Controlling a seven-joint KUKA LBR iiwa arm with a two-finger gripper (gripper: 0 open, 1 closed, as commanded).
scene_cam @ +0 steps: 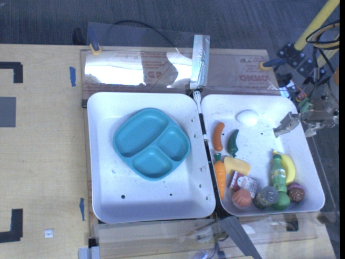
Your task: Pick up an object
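Gripper [285, 124], finger state indiscernible, above right bin [315, 161]; green bottle [278, 172] label unreadable; red lettering on clear panel [156, 69] illegible.

Both white bins [102, 161] look like smooth, slightly glossy plastic, and the blue divided tray [152, 143] has a matt plastic sheen. The surface [38, 161] is pale, matt wood. Behind the bins, a clear sheet [135, 69] gleams glossily.

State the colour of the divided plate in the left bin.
Light blue; the divided plate shows plainly in the camera view.
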